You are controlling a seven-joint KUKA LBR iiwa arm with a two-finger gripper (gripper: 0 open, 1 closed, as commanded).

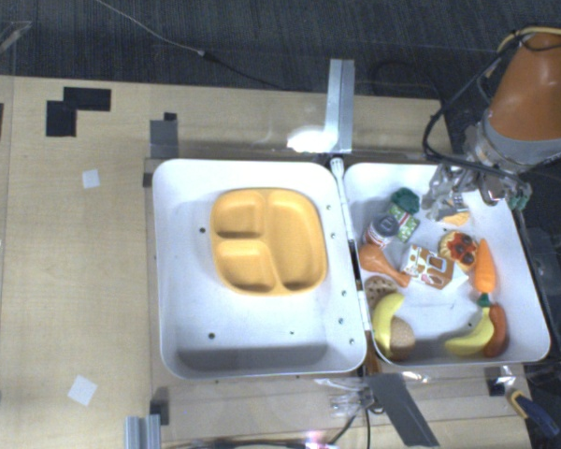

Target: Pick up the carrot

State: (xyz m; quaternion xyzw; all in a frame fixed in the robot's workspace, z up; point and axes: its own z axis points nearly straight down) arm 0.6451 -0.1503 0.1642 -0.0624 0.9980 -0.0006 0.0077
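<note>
We see the carrot [485,267] lying near the right wall of the right bin [540,330], beside a small pizza slice [459,247]. The tool [446,195] hovers over the bin's upper part, apart from the carrot; we cannot tell its opening. A yellow tray [265,239] sits in the left bin [182,279].

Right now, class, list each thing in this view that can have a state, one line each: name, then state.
Gripper: hovering over the right bin's top edge, holding nothing visible.
Carrot: lying free in the right bin, ungrasped.
Yellow divided plate: flat in the left bin, face up.
Bananas: lying at the right bin's front.
Small can: tilted among the other food items.
</note>
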